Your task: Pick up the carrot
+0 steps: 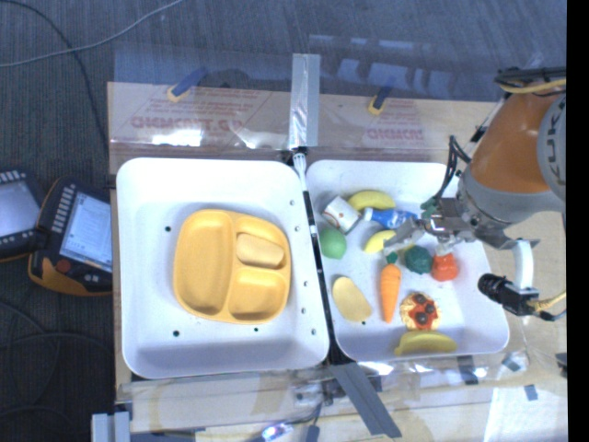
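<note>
Nearest us, along the front wall of the right bin (497, 334), we see a yellow banana (425, 343) lying flat, and just behind it a small pizza slice (420, 310) with dark toppings. To the left of that lies a pale potato-like piece (351, 299). The carrot (390, 288) lies between these, orange with a green top, its tip pointing toward the front of the bin and its leafy end toward the back, resting free on the bin floor. Just beyond its green end we find the gripper (416, 238), low over the middle of the bin and right above a dark green vegetable (420, 260) with an orange-red piece (444, 267) beside it; its fingers look spread and nothing sits between them. A green ball (332, 244) rests against the bin's left wall, and farther back we see a second banana (370, 199), a small yellow piece (376, 240), a blue item (397, 218) and a white-and-brown object (340, 213). The grey arm with its orange band (515, 150) reaches in from the right. In the left bin (147, 274) sits a yellow divided tray (207, 265) holding a tan bread-like piece (259, 250). Off the bench at far left lies a handheld pendant (74, 238) with a screen.
</note>
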`<state>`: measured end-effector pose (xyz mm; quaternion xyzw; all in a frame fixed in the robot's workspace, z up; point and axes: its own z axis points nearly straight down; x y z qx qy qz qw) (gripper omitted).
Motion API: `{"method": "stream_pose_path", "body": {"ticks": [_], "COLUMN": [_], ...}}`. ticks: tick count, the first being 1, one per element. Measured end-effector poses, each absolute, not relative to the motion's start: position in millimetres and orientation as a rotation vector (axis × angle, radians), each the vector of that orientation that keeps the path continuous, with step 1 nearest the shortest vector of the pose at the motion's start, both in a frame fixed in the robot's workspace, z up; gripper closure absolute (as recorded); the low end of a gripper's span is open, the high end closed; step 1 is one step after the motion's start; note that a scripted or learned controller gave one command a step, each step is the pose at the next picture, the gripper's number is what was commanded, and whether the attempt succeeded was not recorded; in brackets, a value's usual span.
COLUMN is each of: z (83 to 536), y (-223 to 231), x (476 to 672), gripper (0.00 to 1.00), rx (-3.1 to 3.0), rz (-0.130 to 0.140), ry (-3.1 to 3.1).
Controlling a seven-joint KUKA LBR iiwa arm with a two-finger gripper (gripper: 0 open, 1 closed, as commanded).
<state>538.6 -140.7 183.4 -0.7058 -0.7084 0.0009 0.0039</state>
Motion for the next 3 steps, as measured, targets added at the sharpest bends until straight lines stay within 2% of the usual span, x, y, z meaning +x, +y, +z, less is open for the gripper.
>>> {"method": "stream_pose_path", "body": {"ticks": [1, 2, 3], "z": [228, 99, 103], "y": [-157, -106, -104], "x": [506.0, 503.4, 503.0], "gripper": [0.00, 0.00, 1.00], "rx": [-1.986, -1.922, -1.915], "rz": [0.006, 0.000, 0.000], "ry": [-2.431, -2.480, -2.470]}}
